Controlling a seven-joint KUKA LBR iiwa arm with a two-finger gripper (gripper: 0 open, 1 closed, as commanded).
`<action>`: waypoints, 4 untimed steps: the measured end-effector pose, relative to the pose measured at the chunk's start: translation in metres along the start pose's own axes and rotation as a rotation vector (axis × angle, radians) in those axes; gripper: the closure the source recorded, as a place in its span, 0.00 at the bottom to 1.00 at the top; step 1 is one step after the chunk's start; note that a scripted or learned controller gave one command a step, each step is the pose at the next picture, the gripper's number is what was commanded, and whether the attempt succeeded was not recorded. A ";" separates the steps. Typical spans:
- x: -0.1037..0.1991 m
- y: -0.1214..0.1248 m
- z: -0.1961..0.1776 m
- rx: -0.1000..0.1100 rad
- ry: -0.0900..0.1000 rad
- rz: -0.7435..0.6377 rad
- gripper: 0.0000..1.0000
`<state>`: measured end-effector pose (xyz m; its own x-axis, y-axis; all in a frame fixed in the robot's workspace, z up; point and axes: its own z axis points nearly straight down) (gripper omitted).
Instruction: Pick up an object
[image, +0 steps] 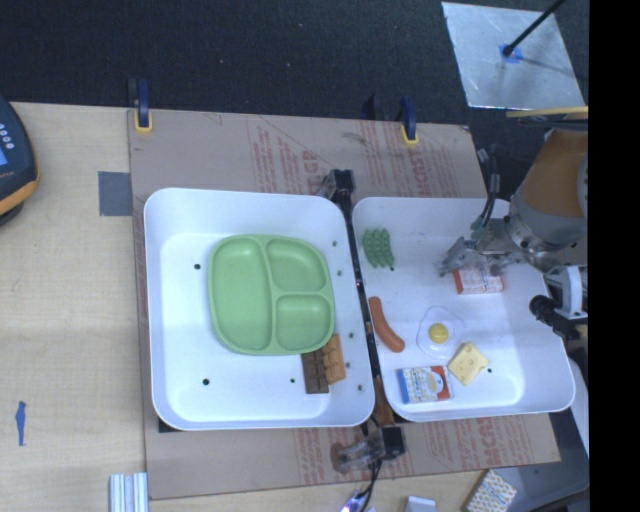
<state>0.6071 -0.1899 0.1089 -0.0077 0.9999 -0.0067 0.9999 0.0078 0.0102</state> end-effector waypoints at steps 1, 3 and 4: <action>-0.022 -0.023 0.012 0.001 0.004 0.002 0.00; 0.013 0.038 -0.003 0.008 0.006 0.001 0.00; 0.038 0.022 0.012 0.000 -0.003 0.001 0.00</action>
<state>0.6289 -0.1515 0.0970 -0.0065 0.9999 -0.0102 0.9999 0.0066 0.0097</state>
